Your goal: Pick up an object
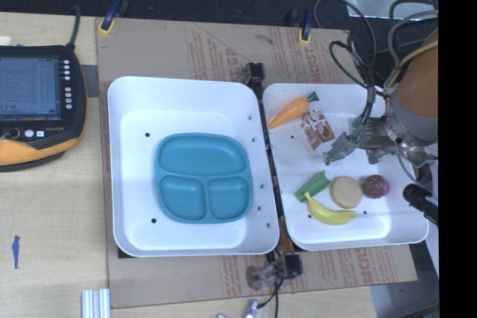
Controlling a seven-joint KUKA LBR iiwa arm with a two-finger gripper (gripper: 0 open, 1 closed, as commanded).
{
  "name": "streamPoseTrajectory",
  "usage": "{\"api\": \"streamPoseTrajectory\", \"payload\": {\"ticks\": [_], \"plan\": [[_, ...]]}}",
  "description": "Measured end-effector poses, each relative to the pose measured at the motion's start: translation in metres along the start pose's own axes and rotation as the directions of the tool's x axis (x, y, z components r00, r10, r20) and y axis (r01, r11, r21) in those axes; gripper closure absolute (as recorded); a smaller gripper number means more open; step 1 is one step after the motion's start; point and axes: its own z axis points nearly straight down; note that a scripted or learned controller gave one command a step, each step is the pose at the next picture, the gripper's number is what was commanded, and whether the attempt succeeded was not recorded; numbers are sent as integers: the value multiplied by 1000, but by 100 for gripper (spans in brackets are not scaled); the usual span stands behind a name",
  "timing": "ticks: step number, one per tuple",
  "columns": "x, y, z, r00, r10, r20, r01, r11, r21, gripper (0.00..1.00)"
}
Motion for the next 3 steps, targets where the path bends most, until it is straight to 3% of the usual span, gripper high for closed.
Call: {"api": "streamPoseTrajectory", "payload": {"ticks": [1,2,3], "plan": [[26,-3,68,1000,0,1,0,1000,1,0],[8,-15,120,1000,-2,1,2,1000,-6,0],[-18,44,119,1000,0,3,0,1000,-10,0]]}}
